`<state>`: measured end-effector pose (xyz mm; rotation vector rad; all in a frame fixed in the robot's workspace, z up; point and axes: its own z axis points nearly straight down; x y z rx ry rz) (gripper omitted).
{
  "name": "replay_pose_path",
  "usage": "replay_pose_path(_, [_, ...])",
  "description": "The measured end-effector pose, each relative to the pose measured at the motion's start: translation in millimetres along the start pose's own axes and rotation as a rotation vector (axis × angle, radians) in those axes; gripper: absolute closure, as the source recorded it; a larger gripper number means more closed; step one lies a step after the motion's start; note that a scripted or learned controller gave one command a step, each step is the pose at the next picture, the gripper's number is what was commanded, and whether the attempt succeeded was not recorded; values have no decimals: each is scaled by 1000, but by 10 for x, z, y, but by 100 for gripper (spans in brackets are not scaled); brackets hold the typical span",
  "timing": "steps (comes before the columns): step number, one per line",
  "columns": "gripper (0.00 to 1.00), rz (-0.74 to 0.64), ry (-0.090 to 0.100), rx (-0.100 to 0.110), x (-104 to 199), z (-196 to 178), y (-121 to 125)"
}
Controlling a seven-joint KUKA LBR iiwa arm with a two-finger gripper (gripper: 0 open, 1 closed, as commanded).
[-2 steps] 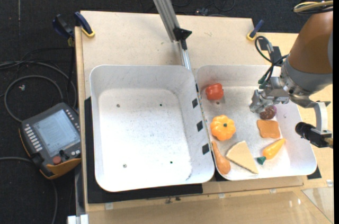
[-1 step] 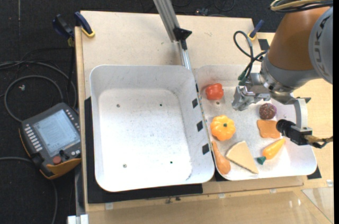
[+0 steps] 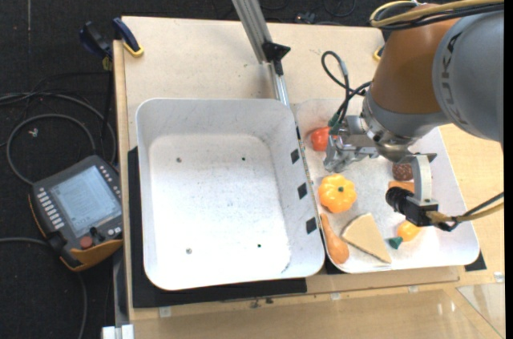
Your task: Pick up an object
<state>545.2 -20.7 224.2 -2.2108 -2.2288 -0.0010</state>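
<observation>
Camera view, looking down: you have the grey arm with its orange band reaching in from the right of the frame, wrist over the right-hand shallow white plastic bin [image 3: 461,245]. The metal two-finger claw [image 3: 341,153] hangs low at centre right. Whether the claw is open or closed, you cannot tell from this angle.

Step in hand, as I judge it: the approach and descent, not yet a grasp. Nothing shows as held.

Candidate objects, all in the right bin:
- small round red tomato-like toy [image 3: 320,139], just to the left of the claw and a little above it in the frame; the nearest thing.
- small orange plastic pumpkin [image 3: 337,194], just below the claw.
- orange carrot-shaped toy [image 3: 334,240], lower still, along the bin's left wall.
- pale yellow cheese-like wedge [image 3: 368,236], lower centre of the bin.
- small brown round piece [image 3: 402,169], right of the claw.

The next move calls for you to settle on one target, likely the tomato or the pumpkin, centre over it, then lower and close.

The left-hand shallow white plastic bin [image 3: 152,169] fills the middle left of the frame.
</observation>
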Motion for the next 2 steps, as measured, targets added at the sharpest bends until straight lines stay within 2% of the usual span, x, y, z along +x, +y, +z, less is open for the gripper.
replay_pose_path(1, [100, 0, 0, 0, 466, 21, -24])
replay_pose_path(2, [100, 0, 0, -2, 1005, -122, 9])
